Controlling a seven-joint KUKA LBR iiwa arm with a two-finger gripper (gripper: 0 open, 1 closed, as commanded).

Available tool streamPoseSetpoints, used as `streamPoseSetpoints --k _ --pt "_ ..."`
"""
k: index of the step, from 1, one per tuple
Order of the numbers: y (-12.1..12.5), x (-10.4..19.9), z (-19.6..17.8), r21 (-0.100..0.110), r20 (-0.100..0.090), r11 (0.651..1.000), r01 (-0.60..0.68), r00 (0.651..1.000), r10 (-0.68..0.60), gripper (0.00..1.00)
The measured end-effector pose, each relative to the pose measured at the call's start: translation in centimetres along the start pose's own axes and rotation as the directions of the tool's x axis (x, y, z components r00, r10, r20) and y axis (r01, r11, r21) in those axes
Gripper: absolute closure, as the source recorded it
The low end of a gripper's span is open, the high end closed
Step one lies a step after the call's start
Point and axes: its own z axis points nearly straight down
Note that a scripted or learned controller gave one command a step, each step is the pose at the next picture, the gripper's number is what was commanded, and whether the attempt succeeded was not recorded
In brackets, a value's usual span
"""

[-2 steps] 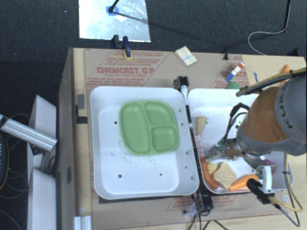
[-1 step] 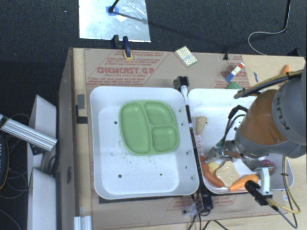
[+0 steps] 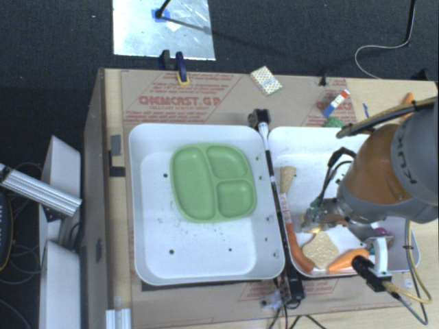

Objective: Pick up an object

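The end effector (image 3: 317, 214) is down inside the right bin (image 3: 302, 139), low over its floor, and from here I cannot tell how it is set or whether anything is in it, since the grey wrist and cables crowd over it. Just at its six o'clock lies a round tan cracker-like piece (image 3: 320, 250), close enough that the two may be touching, though I cannot be sure. At five o'clock from the tool sits an orange carrot-shaped toy (image 3: 341, 260), just beside the cracker, and along the bin's left wall at seven o'clock runs a long thin orange-red piece (image 3: 295, 245). Up at eleven o'clock, well apart from the tool, a small tan wedge (image 3: 286, 178) lies near the wall the two bins share. Above the wrist the arm (image 3: 384, 177) swells into its orange band and grey body, reaching in from three o'clock. The left bin (image 3: 147, 252) at nine o'clock carries a green divided plate (image 3: 212, 182), lying flat toward its upper middle. Both bins rest on the cardboard-covered counter (image 3: 185, 98), where a small patterned block (image 3: 265, 80) lies at twelve o'clock.
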Motion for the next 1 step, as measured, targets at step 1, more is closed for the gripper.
streamPoseSetpoints --k 1 --pt "0.01 8.33 -8.99 0.001 -0.002 1.000 0.003 1.000 -0.003 1.00"
